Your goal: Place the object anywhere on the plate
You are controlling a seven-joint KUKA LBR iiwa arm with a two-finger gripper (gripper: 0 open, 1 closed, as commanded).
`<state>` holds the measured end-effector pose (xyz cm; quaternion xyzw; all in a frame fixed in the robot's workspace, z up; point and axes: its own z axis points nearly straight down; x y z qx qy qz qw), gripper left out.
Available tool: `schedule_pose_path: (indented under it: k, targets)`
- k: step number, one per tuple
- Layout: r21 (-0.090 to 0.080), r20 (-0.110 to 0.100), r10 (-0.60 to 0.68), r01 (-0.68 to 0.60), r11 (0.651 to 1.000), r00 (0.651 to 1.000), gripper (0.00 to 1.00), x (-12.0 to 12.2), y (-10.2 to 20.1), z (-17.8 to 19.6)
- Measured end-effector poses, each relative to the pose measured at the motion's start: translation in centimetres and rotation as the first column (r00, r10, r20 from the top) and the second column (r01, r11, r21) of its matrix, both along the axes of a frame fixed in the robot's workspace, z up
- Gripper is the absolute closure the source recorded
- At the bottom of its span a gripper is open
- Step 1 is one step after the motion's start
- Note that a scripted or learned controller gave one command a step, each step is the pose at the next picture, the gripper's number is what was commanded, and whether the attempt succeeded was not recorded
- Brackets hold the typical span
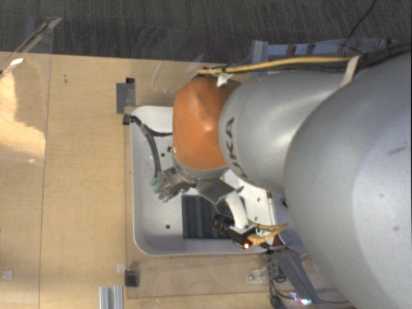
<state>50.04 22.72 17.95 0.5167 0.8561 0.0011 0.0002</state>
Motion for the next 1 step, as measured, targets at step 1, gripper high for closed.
schedule_pose_path:
  k: [1]
  targets:
    - [0.001, 0.003, -0.100, 0.100, 0.995, 0.995, 1.00, 6.28, -0.02, 3.96]
